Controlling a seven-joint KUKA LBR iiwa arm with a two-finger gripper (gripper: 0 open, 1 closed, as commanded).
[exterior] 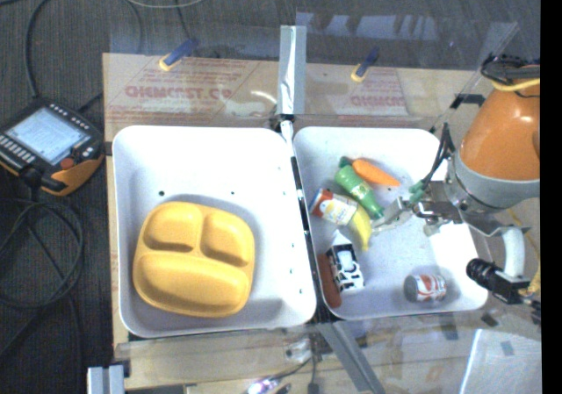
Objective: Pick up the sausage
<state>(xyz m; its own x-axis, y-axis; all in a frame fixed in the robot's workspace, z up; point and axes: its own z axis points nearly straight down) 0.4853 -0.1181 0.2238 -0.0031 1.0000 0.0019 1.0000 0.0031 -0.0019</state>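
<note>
The sausage [327, 283] is a short dark red-brown piece lying along the left wall of the right bin [457, 247], near its front corner, beside a black and white toy [348, 268]. My gripper [395, 211] hangs over the middle of the right bin, to the right of a yellow banana [361, 225] and well up and right of the sausage. Its fingers are open with nothing between them.
A carrot [378, 174], a green bottle [357, 189] and a red and white packet [333, 206] cluster at the right bin's back left. A can [426, 287] lies front right. The left bin [132, 155] holds a yellow divided tray [195, 257].
</note>
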